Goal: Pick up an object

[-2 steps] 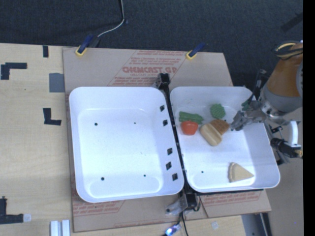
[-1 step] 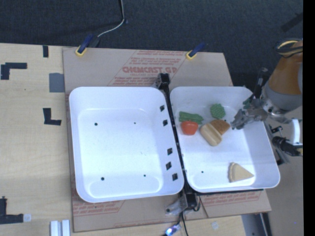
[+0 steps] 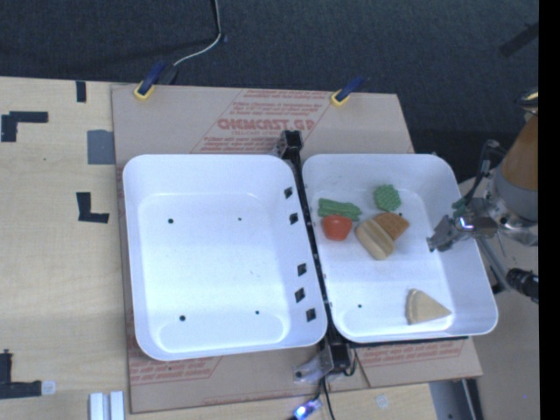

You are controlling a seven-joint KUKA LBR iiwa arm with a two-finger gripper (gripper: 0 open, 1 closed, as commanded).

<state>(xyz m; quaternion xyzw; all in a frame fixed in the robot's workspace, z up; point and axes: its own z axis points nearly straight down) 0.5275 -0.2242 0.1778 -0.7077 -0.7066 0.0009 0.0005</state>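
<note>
- The pincer (image 3: 444, 233) hangs over the right rim of the right bin (image 3: 437, 169), reaching in from the right. Nothing is between its tips, but it's too small and dark here to call it spread or clenched, so I can't tell.
- Nearest candidate is the bread roll (image 3: 381, 233), tan with a browner top, just to the left of the pincer and about level with it. Its long axis runs on a slant, from lower left to upper right, so a grip across the short side looks like the sensible bet to me.
- A bit further left: the red tomato (image 3: 338, 227), with the green pepper (image 3: 338, 208) touching it just above. These 2 are crowded, so probably fiddlier to grab.
- Up and left of the pincer sits the green leafy piece (image 3: 388, 197), close to the roll's top end.
- Below and slightly left is the tan wedge (image 3: 425, 306), on its own near the bin's front edge, well apart from the rest.
- Far left, past the divider, is the left bin (image 3: 140, 182), both bins sitting on a cardboard sheet (image 3: 262, 121) on the tabletop (image 3: 52, 261).
- My guess: nothing picked yet, and the move turns on a short reach leftward.
</note>
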